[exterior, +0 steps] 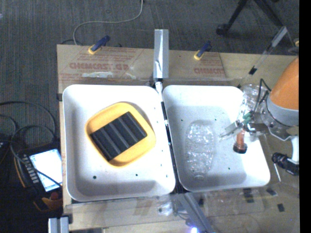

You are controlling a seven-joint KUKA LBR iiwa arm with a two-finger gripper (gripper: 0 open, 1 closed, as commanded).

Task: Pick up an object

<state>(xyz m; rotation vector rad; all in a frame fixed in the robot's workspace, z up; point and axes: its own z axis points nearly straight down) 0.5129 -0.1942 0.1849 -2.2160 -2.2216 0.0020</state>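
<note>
Two white bins (73, 130) (cardboard-backed bench (97, 64)); carpet (39, 23).

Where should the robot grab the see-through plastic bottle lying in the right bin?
Probably across the middle of the clear crinkled plastic bottle, coming straight down. It lies flat and lengthwise in the right white bin, so fingers could close on its two long sides. The gripper hangs just beside it.

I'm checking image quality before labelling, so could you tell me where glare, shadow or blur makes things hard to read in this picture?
Camera view: the clear plastic bottle nearly melts into the right bin; the tool is small, cluttered and soft; the left bin shades toward its near edge; the yellow-and-black object reads crisply.
</note>
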